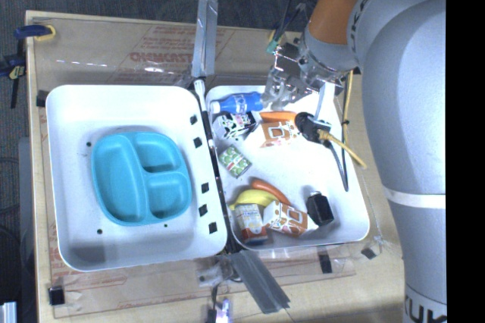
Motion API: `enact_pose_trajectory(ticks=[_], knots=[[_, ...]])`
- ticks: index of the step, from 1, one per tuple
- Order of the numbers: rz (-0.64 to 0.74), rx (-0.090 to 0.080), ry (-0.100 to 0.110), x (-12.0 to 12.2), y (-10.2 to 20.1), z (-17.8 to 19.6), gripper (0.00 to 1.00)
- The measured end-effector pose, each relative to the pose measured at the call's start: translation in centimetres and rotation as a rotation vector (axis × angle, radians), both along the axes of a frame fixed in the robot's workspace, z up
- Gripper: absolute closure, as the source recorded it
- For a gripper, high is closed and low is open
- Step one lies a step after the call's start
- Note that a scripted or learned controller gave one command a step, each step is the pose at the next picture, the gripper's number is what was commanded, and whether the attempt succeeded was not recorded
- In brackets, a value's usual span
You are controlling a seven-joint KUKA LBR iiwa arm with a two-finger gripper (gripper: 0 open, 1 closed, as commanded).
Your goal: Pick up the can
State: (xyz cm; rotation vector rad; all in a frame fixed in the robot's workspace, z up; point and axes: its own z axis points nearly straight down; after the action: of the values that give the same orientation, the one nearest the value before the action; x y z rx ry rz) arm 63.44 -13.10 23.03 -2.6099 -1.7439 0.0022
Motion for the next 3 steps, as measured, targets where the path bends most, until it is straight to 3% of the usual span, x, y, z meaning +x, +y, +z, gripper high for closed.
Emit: enact_pose_trajectory(ticks=[1,2,3], knots=[[0.32,0.001,0.003,-9.4,2.7,-4.5,1.0],[0.613,-0.001,-0.003,-13.6,6.3,1.6,1.0],[0.568,0.0,0.0,-15.8,9.1,0.4,1.0]])
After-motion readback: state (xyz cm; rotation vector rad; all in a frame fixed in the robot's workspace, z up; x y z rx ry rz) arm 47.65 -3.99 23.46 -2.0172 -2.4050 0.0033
